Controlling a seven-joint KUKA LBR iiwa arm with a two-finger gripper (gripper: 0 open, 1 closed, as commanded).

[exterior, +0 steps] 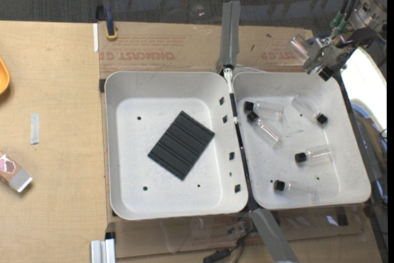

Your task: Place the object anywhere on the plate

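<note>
Camera view: a clear vial (300, 46) is seen clamped in the gripper (311, 51), raised above the right bin's (345, 194) far corner, apparently for carrying; the dark ribbed plate (181, 145) is left waiting in the left bin (123, 194).

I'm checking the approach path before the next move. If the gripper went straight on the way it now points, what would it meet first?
The gripper hangs over the right bin's far right corner, pointing down and leftward. Its likely first contact is the bin floor near the clear vial, though depth is unclear from this slanted view.
</note>
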